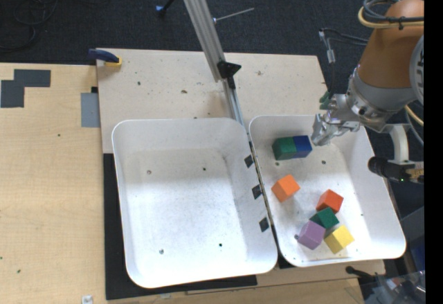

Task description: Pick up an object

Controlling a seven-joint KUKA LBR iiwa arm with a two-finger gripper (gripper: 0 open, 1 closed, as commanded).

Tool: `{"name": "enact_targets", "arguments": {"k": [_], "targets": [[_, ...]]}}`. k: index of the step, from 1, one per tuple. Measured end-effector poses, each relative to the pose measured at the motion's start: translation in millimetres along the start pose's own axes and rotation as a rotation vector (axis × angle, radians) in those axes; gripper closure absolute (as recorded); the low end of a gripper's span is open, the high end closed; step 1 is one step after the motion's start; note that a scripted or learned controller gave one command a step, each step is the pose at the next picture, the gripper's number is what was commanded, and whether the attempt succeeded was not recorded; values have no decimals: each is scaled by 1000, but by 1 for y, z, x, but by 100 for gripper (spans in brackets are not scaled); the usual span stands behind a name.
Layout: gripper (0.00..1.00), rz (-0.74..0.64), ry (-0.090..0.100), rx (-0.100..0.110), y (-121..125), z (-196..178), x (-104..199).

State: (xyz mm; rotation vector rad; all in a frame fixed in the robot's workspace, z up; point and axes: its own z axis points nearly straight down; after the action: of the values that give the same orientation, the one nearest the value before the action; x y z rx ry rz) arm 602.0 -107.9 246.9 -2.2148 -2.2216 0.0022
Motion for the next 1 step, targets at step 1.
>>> {"name": "enact_targets", "arguments": {"k": [1], "targets": [[100, -1, 1, 0, -8, -5, 53]]}}
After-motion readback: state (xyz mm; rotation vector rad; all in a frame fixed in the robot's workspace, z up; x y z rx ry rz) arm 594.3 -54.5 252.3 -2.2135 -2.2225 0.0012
